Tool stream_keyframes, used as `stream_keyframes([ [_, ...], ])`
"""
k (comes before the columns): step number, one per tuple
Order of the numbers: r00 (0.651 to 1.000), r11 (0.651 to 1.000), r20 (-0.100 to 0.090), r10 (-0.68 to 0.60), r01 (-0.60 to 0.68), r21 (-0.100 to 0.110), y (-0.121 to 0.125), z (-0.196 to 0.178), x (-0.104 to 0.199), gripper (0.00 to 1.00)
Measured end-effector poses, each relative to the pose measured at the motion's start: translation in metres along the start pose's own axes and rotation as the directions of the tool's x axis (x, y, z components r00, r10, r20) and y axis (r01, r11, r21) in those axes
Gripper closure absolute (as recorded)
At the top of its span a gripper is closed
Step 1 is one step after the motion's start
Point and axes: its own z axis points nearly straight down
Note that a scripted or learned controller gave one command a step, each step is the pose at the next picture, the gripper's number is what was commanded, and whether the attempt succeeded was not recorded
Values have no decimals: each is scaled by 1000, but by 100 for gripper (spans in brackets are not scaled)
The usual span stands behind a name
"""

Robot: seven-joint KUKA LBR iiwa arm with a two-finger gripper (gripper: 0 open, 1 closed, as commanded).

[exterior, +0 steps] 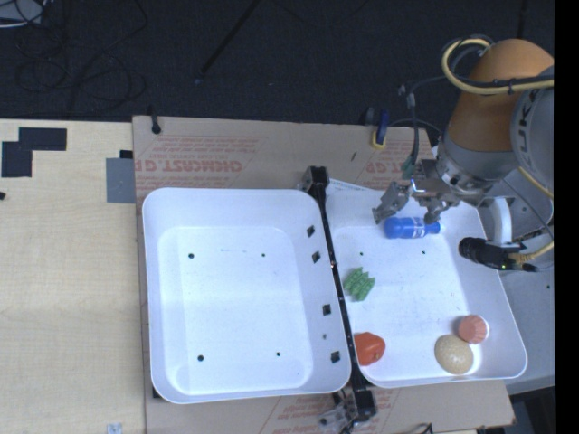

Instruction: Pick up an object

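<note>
A blue cylinder [410, 228] lies on its side at the far end of the right bin [425, 287]. My gripper [412, 210] hangs just above it, open, with one finger on either side of its far edge. The cylinder rests on the bin floor and is not gripped. Near the bin's left wall sits a small green leafy piece [359, 284]. A red-orange lump [368, 346] lies in the front left corner. A pink ball [472, 328] and a cream ball [454, 354] sit side by side in the front right corner.
The left bin [172, 242] stands beside the right one, with a black divider strip [327, 269] between them. Both bins rest on a cardboard sheet [235, 152] on the bench.
</note>
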Motion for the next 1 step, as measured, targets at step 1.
stream_keyframes([
  [1, 1000, 1000, 1, 3, -3, 5, 19, 114, -54, 0],
])
